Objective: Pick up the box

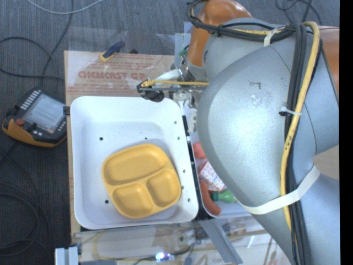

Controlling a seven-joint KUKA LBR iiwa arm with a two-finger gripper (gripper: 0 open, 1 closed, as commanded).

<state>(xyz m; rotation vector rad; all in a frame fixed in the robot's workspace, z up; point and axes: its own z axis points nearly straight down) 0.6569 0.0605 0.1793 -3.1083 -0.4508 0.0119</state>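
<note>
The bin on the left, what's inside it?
Inside the left bin lies a yellow tray with three compartments, resting on the white floor. Whatever is under the tray is hidden. The grey arm covers most of the right bin.

Overhead slanted view — bins (83, 148) close below

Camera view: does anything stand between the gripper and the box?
Cannot tell: the arm covers most of the right bin. Along its left wall, a red-and-white packet and an orange item lie crowded.
</note>
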